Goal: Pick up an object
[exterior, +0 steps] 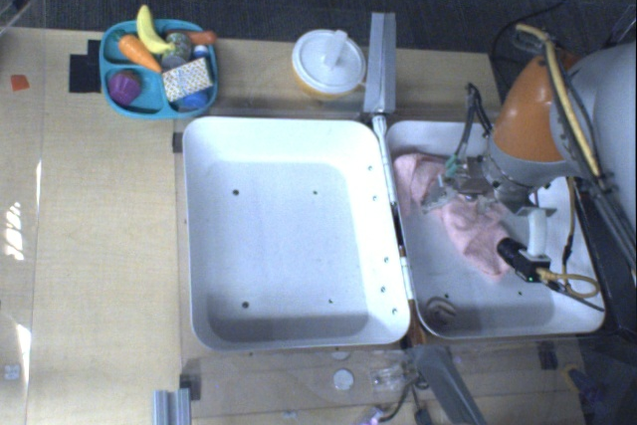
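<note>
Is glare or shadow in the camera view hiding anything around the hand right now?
Camera view: even overhead light, soft overall; the hand sits over the pink cloth in the right bin, shaded by the arm, so its tips blur into clutter; mild sheen on the left bin.

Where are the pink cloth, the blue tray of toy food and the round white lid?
Pink crumpled cloth (pixel 476 232): camera view, on its lower fold, in the right bin.
Blue plastic tray of toy food (pixel 107 101): camera view, on its left rim.
Round white plastic lid (pixel 328 61): camera view, on its top face.
</note>
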`<control>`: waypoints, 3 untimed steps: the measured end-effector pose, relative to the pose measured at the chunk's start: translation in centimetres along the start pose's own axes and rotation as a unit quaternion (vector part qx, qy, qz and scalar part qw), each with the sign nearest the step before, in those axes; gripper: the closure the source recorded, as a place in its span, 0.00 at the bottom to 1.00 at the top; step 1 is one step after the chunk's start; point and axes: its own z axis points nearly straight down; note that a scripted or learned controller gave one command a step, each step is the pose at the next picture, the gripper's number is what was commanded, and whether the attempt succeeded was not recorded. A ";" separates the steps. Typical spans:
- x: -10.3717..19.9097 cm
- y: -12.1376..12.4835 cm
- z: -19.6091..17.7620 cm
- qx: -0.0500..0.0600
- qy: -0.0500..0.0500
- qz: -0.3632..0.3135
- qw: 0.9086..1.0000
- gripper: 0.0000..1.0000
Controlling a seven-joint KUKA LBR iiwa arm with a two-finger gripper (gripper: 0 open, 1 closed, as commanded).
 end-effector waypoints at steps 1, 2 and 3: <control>-0.6 -2.9 -0.1 -0.003 0.000 -0.056 0.998 0.00; 0.0 -0.6 0.0 -0.001 -0.001 -0.128 0.992 0.00; -6.3 -2.6 -0.4 0.007 0.001 -0.038 0.999 0.00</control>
